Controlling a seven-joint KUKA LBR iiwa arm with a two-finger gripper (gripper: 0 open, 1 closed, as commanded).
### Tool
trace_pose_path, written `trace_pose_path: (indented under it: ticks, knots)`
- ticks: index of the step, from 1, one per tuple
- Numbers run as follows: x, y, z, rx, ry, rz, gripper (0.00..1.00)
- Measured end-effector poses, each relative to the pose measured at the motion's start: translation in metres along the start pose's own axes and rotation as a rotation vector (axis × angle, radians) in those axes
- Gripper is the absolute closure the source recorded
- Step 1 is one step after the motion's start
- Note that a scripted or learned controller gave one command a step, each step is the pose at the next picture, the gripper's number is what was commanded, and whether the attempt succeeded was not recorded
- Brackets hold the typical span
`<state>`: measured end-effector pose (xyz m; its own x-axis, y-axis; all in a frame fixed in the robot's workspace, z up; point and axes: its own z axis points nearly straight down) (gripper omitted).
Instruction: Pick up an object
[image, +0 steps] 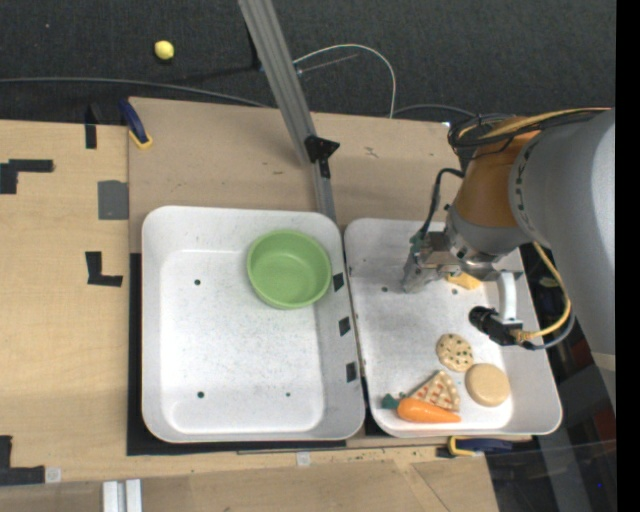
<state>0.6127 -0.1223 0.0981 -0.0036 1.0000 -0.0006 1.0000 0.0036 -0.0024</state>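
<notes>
My gripper (413, 279) hangs low over the upper left part of the right bin (390, 330), above bare white floor. Nothing shows under its tip. A small yellow piece (466, 283) lies just to its right, partly hidden by the wrist. Toward the bin's near right corner lie a chocolate-chip cookie (454, 351), a round tan bun (488, 384), a pizza slice (438, 391) and an orange carrot (423, 410). A green bowl (289, 268) stands in the left bin (200, 350), at its upper right.
The two bins meet along a raised rim (345, 320) with black clips. A grey pole (290, 95) slants down to the bins' far edge. The arm's body and its cables (530, 320) hang over the right bin's right side.
</notes>
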Motion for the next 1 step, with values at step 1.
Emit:
trace_pose_path:
  ticks: [1]
  knots:
    - [-0.0094,-0.0011,-0.0512,-0.006,0.000,0.003,1.00]
